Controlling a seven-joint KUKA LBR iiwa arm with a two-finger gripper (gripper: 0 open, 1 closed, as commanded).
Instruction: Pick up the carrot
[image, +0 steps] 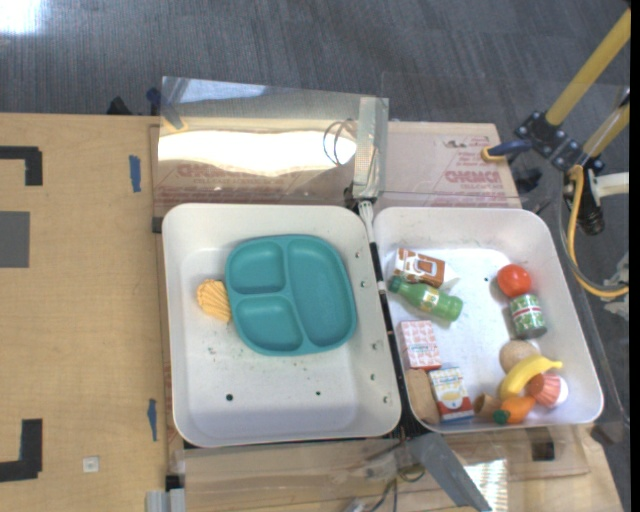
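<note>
The carrot is a small orange piece with a green tip. It lies at the front right corner of the right bin, beside a yellow banana and a pink item.
The right bin also holds a red tomato, a green can, a green bottle, several small cartons and a tan round item. In the left bin sit a teal divided plate and a yellow shell-shaped piece.
</note>
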